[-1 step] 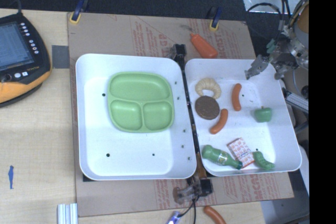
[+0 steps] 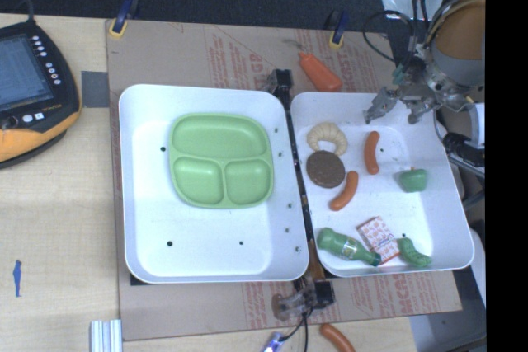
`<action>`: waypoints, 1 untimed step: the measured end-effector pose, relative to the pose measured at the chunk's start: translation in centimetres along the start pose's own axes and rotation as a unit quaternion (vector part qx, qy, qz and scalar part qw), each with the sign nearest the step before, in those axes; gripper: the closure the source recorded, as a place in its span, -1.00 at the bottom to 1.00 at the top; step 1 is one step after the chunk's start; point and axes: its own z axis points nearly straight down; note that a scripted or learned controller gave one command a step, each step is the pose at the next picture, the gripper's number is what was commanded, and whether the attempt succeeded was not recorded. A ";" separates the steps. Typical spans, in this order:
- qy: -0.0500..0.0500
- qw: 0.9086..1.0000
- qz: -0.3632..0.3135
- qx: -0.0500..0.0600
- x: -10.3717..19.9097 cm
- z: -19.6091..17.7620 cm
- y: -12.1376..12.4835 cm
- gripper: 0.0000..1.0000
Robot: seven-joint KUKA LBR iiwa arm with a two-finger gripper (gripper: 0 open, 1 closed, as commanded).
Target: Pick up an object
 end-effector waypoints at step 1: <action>0.000 1.000 -0.001 0.001 0.3 8.0 0.5 -1.00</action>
